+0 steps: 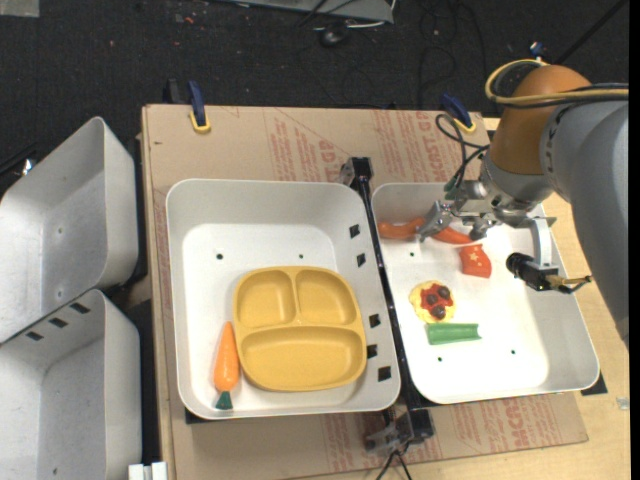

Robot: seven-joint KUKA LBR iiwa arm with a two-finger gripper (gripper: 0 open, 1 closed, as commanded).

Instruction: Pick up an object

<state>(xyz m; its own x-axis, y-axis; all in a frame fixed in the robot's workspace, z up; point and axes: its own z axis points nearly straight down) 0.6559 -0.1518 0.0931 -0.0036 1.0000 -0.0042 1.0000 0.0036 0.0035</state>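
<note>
As the grey arm [590,158] comes in from the right with its orange band up top, the gripper [456,224] sits low over the back left part of the right bin [500,393]. Whether it is open or closed I cannot tell from this angle.

Right bin, contents:
- orange piece [398,230], long and thin, lying flat near the back left corner. Its right end runs in under the gripper; a further bit of orange shows just on the gripper's other side. Touching or merely beneath: cannot tell. Nothing visibly lifted.
- red-orange chunk [476,260], small, just in front of the gripper and apart from it.
- yellow round [433,301] with dark red spots on top, near the middle of the bin floor.
- green strip [453,333], flat, just in front of the yellow round, not touching it.

Left bin [190,298], contents:
- yellow divided plate [300,328], three compartments, flat on the floor of the bin, towards the front.
- carrot [227,358], orange with a green stub, lying just beside the plate's left edge, stub pointing to the front.

Both bins rest side by side on a brown board [270,138]. Two blue clamps [198,103] grip the board's far edge. Off the board to the left, two more white bins [70,208], tilted, well apart from the work
</note>
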